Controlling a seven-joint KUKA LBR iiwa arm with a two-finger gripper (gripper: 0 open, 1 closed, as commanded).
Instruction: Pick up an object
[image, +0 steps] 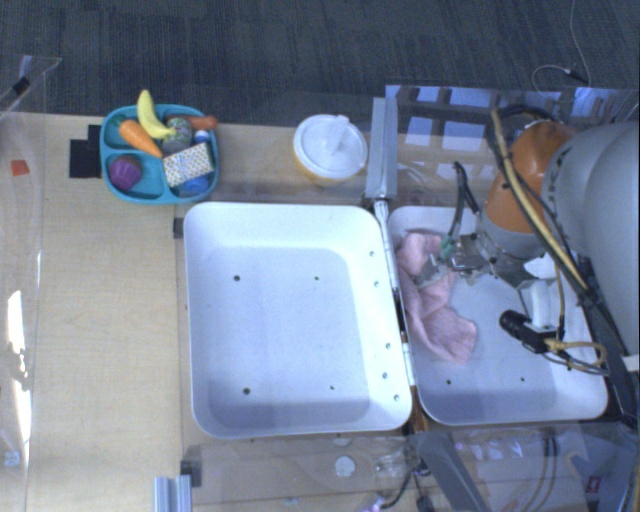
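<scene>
A crumpled pink cloth lies along the left side of the right bin. My gripper reaches in from the right and sits low over the upper part of the cloth, its fingertips down at the fabric. A fold of cloth seems bunched at the tips, but the view does not settle whether it is pinched between them. The grey arm with its orange band covers the bin's upper right part.
The left bin stands beside the right one. A blue divided tray of toy food and a white lidded cup sit on the bench behind it. Black and yellow cables hang over the right bin.
</scene>
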